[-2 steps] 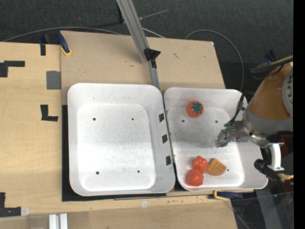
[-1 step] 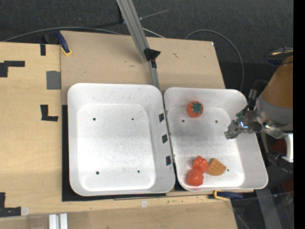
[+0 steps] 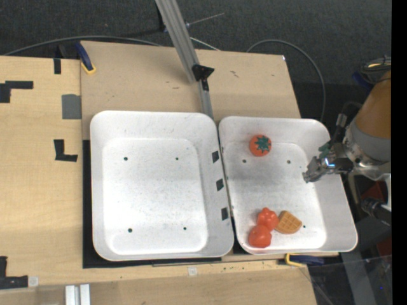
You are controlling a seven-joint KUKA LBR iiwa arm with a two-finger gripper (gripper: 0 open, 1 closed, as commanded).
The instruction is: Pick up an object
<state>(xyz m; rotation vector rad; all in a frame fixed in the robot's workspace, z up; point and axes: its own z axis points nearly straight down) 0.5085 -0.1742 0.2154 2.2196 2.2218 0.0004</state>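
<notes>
From the camera above, the counter [image 3: 254, 81] carries two shallow white bins side by side. The left bin [image 3: 152, 183] has only its speckled floor to show. The right bin [image 3: 331, 215] holds everything worth picking: a red tomato [image 3: 260, 145] with a green top sits alone toward the far end, and at the near end a red pepper-like piece [image 3: 262, 227] lies touching a small orange waffle-like piece [image 3: 289, 222].

The gripper [image 3: 316, 168] hangs over the right bin's right-hand wall, about level with the space between the tomato and the near cluster, with nothing between its tips. At this size and slant I cannot tell whether the jaws stand wide or narrow.

My guess is the arm sits at the rim because no target is committed yet; the tomato, standing apart, looks the cleaner grab, since the two touching pieces would crowd the jaws.
</notes>
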